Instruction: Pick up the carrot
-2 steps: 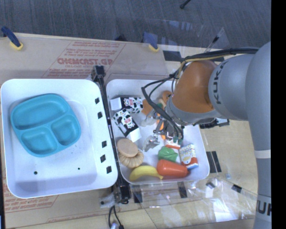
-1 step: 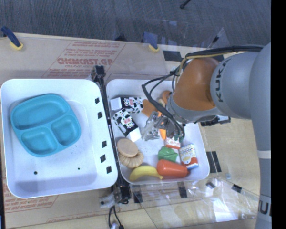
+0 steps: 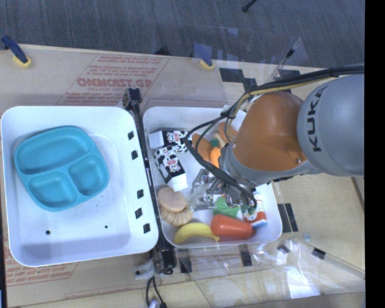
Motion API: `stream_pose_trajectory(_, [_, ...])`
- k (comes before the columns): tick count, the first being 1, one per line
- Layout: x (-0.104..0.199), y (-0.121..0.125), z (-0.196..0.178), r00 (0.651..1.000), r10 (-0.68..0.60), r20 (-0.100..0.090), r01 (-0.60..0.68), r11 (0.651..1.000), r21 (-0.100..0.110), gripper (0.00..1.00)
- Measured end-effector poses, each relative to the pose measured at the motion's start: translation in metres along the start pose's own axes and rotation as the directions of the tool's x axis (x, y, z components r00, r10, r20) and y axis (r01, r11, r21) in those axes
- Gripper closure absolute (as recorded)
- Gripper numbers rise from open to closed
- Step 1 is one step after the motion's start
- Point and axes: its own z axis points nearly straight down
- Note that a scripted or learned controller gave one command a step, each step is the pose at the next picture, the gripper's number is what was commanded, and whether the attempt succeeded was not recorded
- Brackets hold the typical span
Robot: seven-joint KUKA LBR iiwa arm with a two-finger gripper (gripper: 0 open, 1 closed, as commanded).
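we see the gripper low in the right bin, just above the carrot; we cannot tell its opening or hold.

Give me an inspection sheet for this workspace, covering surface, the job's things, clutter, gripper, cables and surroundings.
Surface: bench under printed brown sheet, bearing left bin and right bin.
Job's things: carrot, orange-red, lying at right bin's near edge.
Clutter: banana beside carrot; cookies; cow-patterned carton; blue divided plate in left bin.
Gripper: gripper low over right bin, just above carrot; finger state unclear.
Cables: black cables looping over arm.
Surroundings: grey carpet; blue-yellow clamps on bench's far edge.
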Motion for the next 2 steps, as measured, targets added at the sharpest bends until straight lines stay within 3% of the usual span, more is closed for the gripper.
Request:
stream_pose_trajectory(1, [-0.004, 0.046, -0.054, 0.948, 0.317, 0.003, -0.317, 0.948, 0.0, 1.0])
stream_pose_trajectory(2, [0.013, 0.027, -0.106, 0.993, 0.121, 0.004, -0.121, 0.993, 0.002, 1.0])
